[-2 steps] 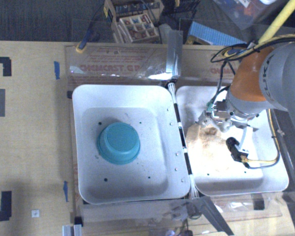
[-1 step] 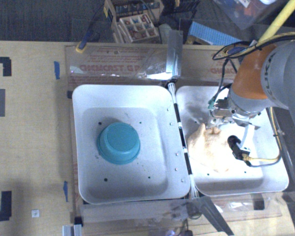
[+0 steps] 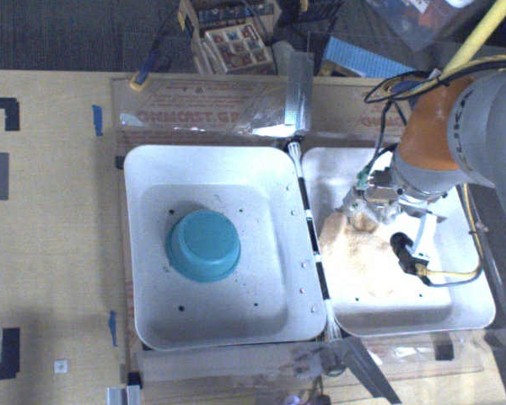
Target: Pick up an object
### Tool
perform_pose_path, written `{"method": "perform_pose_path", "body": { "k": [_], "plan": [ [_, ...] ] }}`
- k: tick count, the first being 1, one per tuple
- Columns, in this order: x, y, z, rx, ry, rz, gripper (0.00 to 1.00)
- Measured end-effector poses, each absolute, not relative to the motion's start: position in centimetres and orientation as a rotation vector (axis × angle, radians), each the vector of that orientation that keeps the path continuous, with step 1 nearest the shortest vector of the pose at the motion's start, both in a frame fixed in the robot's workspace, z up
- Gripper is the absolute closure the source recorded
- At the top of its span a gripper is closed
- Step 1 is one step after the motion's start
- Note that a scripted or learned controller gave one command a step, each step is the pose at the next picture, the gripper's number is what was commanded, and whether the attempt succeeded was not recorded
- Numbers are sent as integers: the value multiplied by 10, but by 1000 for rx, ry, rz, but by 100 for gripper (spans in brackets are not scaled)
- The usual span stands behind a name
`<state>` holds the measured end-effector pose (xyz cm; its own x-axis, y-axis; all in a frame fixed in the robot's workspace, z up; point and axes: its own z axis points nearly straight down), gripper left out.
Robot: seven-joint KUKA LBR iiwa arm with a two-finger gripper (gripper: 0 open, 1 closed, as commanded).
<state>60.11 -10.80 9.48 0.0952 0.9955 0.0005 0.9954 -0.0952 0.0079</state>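
A teal bowl (image 3: 204,245) lies upside down in the middle of the left bin (image 3: 152,175). The grey arm with its orange band (image 3: 430,133) reaches down into the right bin (image 3: 455,310). My gripper (image 3: 369,213) is low over that bin's upper left part. A small pale brown object (image 3: 360,224) shows right at the gripper's tip, partly hidden by it. Whether the object is touched or held is unclear.
A black and yellow cable (image 3: 422,267) hangs from the wrist across the right bin's floor, which has a brownish stain (image 3: 354,256). A divider rim (image 3: 310,226) separates the two bins. Clutter and boxes (image 3: 232,36) sit beyond the bench's far edge.
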Motion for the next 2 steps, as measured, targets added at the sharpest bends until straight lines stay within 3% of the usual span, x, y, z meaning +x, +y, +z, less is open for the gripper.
{"method": "perform_pose_path", "body": {
  "k": [1,2],
  "plan": [
    [601,-111,101,2326,2104,6,100],
    [601,-111,101,2326,2104,6,0]
  ]
}}
